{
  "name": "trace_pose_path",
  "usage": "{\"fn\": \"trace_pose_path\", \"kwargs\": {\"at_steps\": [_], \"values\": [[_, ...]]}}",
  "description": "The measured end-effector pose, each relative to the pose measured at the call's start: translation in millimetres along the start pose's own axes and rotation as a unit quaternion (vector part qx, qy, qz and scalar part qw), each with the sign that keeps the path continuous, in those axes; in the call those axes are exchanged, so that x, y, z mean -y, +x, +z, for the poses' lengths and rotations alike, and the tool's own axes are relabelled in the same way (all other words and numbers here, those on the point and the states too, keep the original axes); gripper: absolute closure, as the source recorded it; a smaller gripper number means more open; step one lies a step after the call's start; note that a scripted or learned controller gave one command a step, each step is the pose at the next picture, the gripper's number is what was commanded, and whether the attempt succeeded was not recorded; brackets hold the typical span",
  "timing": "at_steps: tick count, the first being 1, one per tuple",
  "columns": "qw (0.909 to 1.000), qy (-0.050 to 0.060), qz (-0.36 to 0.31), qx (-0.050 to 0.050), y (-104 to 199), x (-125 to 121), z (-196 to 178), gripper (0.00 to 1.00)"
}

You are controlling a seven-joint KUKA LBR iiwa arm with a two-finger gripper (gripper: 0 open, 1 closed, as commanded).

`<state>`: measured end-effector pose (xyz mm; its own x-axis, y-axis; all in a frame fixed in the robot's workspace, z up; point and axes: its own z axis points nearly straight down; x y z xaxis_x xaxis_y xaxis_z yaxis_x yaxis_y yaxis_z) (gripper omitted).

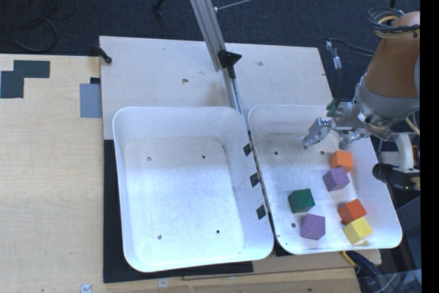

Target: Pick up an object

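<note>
The arm [394, 72] comes in from the right, and its gripper [329, 134] hangs over the back part of the right bin [274, 123]. The gripper's two fingers [313, 135] are spread apart, and nothing is between them. Six small blocks lie in the right bin, all toward its right and front. An orange block [341, 160] is the closest one to the gripper, just in front of it. A purple block [336, 179] sits right below the orange one, almost touching it. A green block [300, 200] lies more to the middle of the bin. Another purple block [313, 226] is near the front edge. A red-orange block [352, 210] sits on the right, and a yellow block [357, 230] is touching it from the front. The left bin [182, 189] sits beside the right one on the desk [48, 168]. A long silver bar [206, 17] slants up behind the two bins.
</note>
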<state>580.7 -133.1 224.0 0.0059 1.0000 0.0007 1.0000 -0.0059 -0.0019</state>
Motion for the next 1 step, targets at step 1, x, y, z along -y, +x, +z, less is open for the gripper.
{"fn": "trace_pose_path", "kwargs": {"at_steps": [1], "values": [[1.0,0.005,-0.001,-0.001,26.6,29.1,126.2,0.0]]}}
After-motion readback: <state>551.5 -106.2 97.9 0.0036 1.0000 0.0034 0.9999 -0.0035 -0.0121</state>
